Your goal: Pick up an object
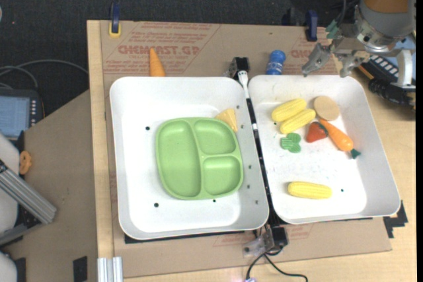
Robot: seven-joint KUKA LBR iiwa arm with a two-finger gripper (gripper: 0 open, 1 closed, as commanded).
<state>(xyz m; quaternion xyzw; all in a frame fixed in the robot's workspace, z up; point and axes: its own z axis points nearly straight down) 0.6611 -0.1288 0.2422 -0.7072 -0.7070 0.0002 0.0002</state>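
Jaws stand apart with nothing between them, above the far rim of the right bin. Nothing is picked yet: the carrot and the 3 corn pieces lie inside this bin.

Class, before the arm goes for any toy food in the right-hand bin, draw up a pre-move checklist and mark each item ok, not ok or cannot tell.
1. Items to pick lie in the right white bin: ok.
2. Lone yellow plastic corn cob stands apart from the rest: ok.
3. Orange plastic carrot free of neighbours: not ok, it touches the red plastic piece.
4. Two-finger gripper above the bin's far rim, nothing between the jaws: ok.
5. Green divided plate in the left bin lies away from the path: ok.
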